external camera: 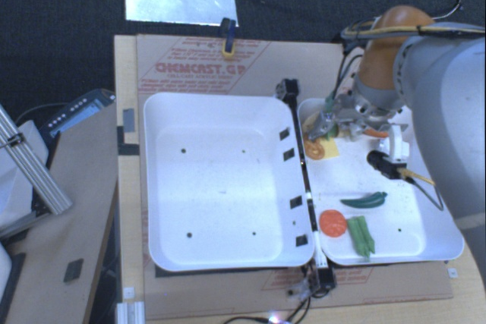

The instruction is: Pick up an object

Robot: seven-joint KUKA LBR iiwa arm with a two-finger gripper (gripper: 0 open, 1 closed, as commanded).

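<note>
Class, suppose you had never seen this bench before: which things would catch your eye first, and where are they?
The big grey arm with its orange band looms over the right bin, its pincer low at the bin's far left corner by yellow and orange bits. Nearer the camera lie a red disc and two green vegetable pieces.

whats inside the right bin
The right bin holds a red round piece, a light green piece, a dark green curved piece and an orange-yellow cluster by the gripper. The arm covers the bin's far right corner.
</note>
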